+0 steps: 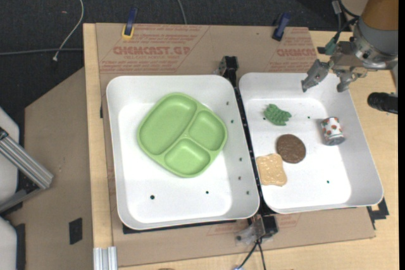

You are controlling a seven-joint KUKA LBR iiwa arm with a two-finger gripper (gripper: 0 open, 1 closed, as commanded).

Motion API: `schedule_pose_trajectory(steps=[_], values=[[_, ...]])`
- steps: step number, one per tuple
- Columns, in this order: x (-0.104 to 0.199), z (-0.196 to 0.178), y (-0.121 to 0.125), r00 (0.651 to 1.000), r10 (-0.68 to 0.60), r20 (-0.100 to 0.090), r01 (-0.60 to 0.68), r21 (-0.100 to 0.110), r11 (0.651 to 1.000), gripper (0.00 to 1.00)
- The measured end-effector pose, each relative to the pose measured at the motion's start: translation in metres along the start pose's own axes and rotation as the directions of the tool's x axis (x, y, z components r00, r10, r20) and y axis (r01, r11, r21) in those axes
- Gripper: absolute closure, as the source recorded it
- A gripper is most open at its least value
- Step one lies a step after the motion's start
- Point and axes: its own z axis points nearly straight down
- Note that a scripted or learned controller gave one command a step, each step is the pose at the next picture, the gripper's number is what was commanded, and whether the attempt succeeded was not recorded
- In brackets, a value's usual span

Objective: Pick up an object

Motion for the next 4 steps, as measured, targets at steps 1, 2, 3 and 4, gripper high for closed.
schedule_pose_trajectory(steps=[1,2,3,4], values=[[0.000,-0.007,0.002,1.000,-0.002,0.002,0.002,-0.013,1.000,0.00],[0.000,0.035,0.005,1.000,-0.002,0.001,0.002,-0.008,1.000,0.00],[0.001,0.085,0.015,1.000,-0.004,0.001,0.004,-0.007,1.000,0.00],[-0.005,0.145,0.020,1.000,-0.002,0.001,0.002,-0.006,1.000,0.00]])
